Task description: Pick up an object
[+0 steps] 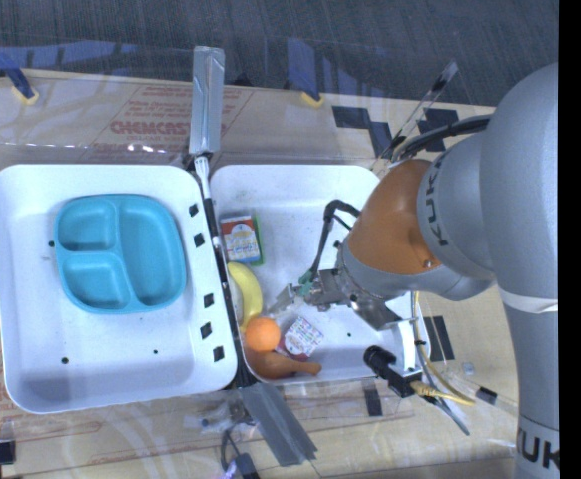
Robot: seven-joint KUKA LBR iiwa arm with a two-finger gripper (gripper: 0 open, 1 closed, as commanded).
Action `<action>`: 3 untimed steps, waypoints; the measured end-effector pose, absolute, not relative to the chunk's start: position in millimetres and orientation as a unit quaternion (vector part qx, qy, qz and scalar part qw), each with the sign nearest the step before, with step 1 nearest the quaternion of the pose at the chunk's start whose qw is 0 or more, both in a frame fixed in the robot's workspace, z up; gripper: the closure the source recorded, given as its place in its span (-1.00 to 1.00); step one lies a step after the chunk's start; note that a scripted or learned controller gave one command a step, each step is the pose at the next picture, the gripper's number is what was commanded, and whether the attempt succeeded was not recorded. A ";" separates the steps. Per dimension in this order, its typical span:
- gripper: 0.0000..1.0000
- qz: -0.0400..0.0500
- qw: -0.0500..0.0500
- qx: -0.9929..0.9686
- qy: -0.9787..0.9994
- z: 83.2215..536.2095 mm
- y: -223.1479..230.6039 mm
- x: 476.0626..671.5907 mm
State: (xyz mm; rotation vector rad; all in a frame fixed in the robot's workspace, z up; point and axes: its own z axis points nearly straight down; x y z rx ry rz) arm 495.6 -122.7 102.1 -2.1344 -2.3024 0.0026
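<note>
A small white packet (302, 336) with red print is seen lying flat on the floor of the right bin (290, 183), just below the jaws (298, 293) and apart from them. Its long axis cannot be told with any certainty; it appears roughly square and slightly tilted. An orange ball (262, 334) is found touching the packet on its left, below and to the left of the jaws. A brown, elongated object (283, 367) lies beneath both, with its long axis running nearly level and its narrow end pointed right. A yellow banana (245, 289) is placed left of the jaws against the bin's left wall, its long axis running up and down the view. A small carton (241, 239) with a red and green label is set above and to the left of the jaws.

Nothing is seen between the jaws; whether they are open or closed cannot be told. The wrist's orange band (395, 223) is seen to the right of them.

In the left bin (31, 367), well apart to the left, a blue divided plate (121, 251) is laid flat. Both bins are carried on the surface (91, 118).
</note>
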 end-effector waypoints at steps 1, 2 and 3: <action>-1.00 0.001 0.002 -0.662 -0.749 93.5 -98.8 476.1; 1.00 0.000 0.001 -0.661 -0.751 103.3 -98.9 477.6; 1.00 0.000 0.003 -0.606 -0.795 95.8 -93.5 476.3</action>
